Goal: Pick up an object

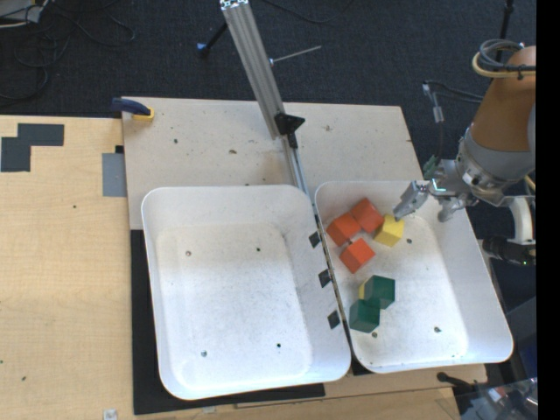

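1. The gripper (430, 201) is hovering over the right bin (477, 322), fingers spread apart, gripping nothing;
2. The yellow block (390, 231) is lying just below-left of it, touching orange blocks (353, 231); green blocks (372, 302) are sitting farther down.

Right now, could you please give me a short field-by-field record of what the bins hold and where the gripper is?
right bin: holds all the blocks
orange blocks: three, clustered at the bin's far left
yellow block: touching the orange cluster's right side
green blocks: two, near the left wall, nearer the camera
left bin: white, beside the right bin
gripper: above the right bin's far edge, holding nothing visible
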You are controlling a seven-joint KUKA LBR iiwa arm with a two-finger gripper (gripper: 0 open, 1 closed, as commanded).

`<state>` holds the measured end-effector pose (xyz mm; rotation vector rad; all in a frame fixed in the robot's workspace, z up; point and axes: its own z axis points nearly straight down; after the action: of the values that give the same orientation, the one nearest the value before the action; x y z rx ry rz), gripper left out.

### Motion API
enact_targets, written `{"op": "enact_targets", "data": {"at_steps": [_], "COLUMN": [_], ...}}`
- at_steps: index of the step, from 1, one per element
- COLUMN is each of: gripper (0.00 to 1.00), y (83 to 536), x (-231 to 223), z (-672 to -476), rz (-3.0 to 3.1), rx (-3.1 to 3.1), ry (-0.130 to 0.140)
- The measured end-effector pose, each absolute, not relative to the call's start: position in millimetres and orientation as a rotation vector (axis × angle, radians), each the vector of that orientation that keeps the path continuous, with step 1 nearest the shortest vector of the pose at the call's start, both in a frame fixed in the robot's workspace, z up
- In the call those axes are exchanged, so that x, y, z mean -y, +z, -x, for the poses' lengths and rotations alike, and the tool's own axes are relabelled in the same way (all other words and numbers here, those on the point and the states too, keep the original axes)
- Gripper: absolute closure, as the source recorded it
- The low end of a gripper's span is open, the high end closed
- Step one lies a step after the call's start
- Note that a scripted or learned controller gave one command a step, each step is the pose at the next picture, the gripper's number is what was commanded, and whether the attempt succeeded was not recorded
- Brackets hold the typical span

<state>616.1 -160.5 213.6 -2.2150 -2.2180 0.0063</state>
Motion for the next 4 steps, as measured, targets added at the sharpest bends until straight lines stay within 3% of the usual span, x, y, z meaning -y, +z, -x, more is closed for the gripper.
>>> {"op": "enact_targets", "data": {"at_steps": [1,4], "gripper": [0.00,0.00], "y": [216,91], "x": [161,145], "z": [-617.1,-609.8], "rz": [2.216,2.221], "rx": [2.223,2.221], "ry": [0.003,0.001]}}
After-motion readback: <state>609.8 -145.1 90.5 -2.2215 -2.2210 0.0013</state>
